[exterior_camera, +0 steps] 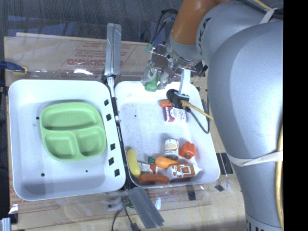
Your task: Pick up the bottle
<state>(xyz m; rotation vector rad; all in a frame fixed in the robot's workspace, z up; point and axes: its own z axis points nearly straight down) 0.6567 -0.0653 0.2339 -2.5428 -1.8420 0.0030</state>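
Bottle (152,79), clear-bodied with a green cap at its lower end, hangs at the far rim of the right bin (208,143), tilted and raised off the bin floor. It sits directly under the gripper (159,73), and the metal fingers appear to close round its clear body, so the claw looks narrowed on the bottle; the grip itself is partly lost in glare and wiring, so how firmly it pinches cannot be told.

Taking the right bin as the landmark: a small red-and-white packet (176,113) lies on the bin's floor toward its far right side, near a black fitting with a yellowish stick. At the bin's near end lies a cluster: a small can (171,148) standing upright, a red pepper (188,150) just beside it, a carrot (166,162) in front of the can, a yellow banana (133,162) along the bin's left wall, a reddish sausage (153,179) and a printed carton (186,170) against the near wall.

Left of this bin, touching it along a clipped seam, is the left bin (21,143), which holds a green divided tray (73,130).
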